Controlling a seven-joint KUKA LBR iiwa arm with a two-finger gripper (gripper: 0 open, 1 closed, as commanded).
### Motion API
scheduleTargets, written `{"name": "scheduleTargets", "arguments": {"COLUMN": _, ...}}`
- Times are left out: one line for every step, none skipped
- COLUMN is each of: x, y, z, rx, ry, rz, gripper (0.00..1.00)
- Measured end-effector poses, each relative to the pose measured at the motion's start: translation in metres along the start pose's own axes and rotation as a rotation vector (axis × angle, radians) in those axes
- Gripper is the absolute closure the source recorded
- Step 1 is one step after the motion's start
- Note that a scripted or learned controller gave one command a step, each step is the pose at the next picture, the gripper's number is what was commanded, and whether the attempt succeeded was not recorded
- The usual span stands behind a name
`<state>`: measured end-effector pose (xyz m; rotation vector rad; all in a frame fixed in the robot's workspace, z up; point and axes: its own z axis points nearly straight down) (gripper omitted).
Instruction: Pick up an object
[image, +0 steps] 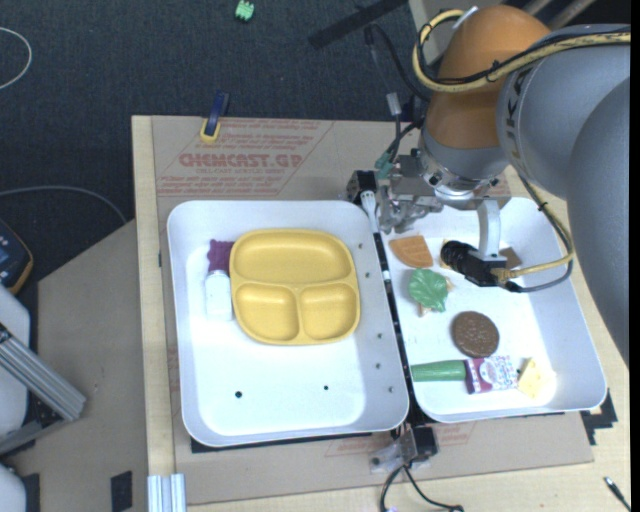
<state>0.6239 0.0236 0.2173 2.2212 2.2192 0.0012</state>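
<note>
In the camera view, several small objects are seen in the right bin (575, 300). An orange flat piece (410, 250) lies near its far left corner, and a green leafy piece (428, 289) lies just beside it, along the left wall. A brown round disc (474, 333) is placed near the middle. A green stick (438, 371), a purple packet (492, 374) and a yellow wedge (536, 380) are lined along the near edge. The gripper (400, 212) is seen above the far left corner, close to the orange flat piece; whether its jaws are open or closed cannot be told. A yellow divided tray (295, 285) is placed in the left bin (290, 410).
</note>
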Motion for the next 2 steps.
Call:
{"name": "scheduleTargets", "arguments": {"x": 0.004, "y": -0.0079, "z": -0.0006, "rx": 0.005, "ry": 0.001, "rz": -0.001, "gripper": 1.0}}
{"name": "scheduleTargets", "arguments": {"x": 0.0138, "y": -0.0065, "z": -0.0026, "rx": 0.001, "ry": 0.001, "rz": -0.002, "gripper": 1.0}}
